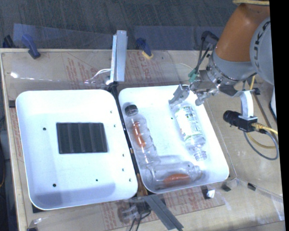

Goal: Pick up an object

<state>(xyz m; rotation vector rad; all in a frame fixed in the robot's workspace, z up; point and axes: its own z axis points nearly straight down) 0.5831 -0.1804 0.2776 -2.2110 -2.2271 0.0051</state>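
Three clear plastic bottles lie in the right bin. One bottle with a white label lies along the bin's right side. A bottle with a black cap and an orange patch inside lies along the left wall. A third bottle rests across the near end, also with orange inside. My gripper hangs over the far right part of this bin, just above the far end of the labelled bottle. Its fingers are spread, one to each side of that end, with nothing held between them.
The left bin holds a flat dark ribbed rectangle near its middle. A grey metal post stands at the far end of the divide between the bins. Blue clamps sit on the bench's far edge.
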